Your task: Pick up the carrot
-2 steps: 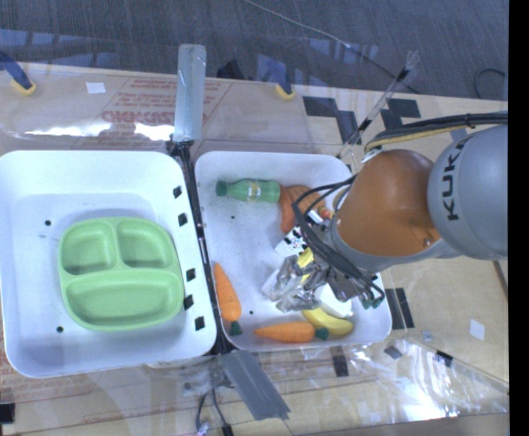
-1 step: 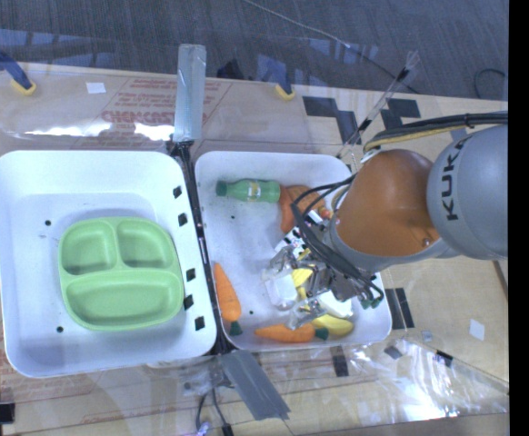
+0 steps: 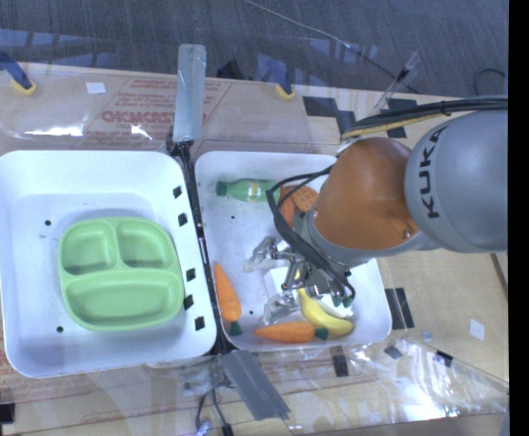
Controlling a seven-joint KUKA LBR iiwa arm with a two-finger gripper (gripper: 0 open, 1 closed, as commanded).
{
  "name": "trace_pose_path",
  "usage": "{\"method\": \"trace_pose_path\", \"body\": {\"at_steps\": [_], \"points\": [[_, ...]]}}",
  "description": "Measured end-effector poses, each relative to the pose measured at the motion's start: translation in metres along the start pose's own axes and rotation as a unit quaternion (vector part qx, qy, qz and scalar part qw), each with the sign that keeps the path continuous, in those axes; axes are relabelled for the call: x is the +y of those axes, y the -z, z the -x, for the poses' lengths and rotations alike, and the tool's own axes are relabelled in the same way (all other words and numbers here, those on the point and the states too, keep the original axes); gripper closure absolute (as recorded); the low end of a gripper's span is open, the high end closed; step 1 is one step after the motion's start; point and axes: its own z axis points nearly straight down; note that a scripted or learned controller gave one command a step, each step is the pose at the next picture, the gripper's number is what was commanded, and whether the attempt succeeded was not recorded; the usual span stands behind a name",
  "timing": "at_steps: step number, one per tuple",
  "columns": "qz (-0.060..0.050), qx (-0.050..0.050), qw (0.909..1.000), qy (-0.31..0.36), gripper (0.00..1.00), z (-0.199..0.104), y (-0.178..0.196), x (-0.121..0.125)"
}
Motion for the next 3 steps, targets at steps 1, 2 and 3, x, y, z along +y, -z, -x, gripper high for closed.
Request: {"method": "trace_pose_path", "body": {"at_steps": [1, 2, 3], "points": [[0.0, 0.004, 0.9936, -0.113, 0.0, 0.018, -0.052, 0.006], [-0.001, -0.003, 0.99, -0.141, 0.0, 0.055, 0.013, -0.035], [0.0, 0.003, 0.994, -0.109, 0.0, 0.112, -0.053, -0.078]]}}
